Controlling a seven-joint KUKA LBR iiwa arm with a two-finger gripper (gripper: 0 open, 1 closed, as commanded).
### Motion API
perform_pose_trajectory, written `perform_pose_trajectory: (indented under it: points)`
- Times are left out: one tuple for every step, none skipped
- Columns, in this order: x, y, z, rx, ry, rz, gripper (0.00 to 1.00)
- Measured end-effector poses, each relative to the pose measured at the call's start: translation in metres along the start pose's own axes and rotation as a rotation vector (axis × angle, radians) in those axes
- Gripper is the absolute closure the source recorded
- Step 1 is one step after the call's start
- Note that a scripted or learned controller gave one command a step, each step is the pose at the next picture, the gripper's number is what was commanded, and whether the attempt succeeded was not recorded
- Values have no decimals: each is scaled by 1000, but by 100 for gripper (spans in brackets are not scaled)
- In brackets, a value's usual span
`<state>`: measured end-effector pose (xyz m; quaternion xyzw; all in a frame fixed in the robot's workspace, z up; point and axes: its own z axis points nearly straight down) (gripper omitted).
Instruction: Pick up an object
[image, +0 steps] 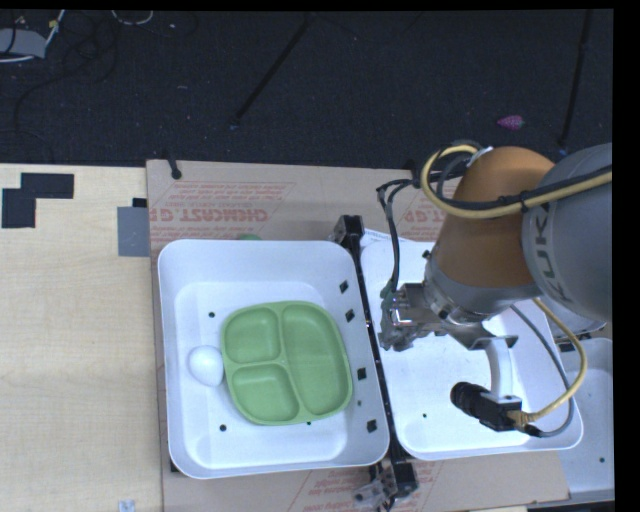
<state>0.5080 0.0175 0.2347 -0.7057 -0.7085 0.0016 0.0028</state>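
i see the green divided plate (286, 362) lying flat in the left bin (190, 262), with a small white ball (206, 365) touching its left edge. the arm (500, 235) hangs over the right bin (440, 425), and the gripper (395, 325) seems to sit near that bin's left wall; i cannot tell how it is set.

A robotics lab: an industrial arm (520, 240) over two white bins (180, 300) on a cable-strewn bench (70, 350).

camera view: fixed overhead, slanted down | covers both bins (170, 300) | arm (500, 240) enters right
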Motion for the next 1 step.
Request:
perform_pose_trajectory:
  points:
    - [53, -14, 8, 0, 0, 0, 100]
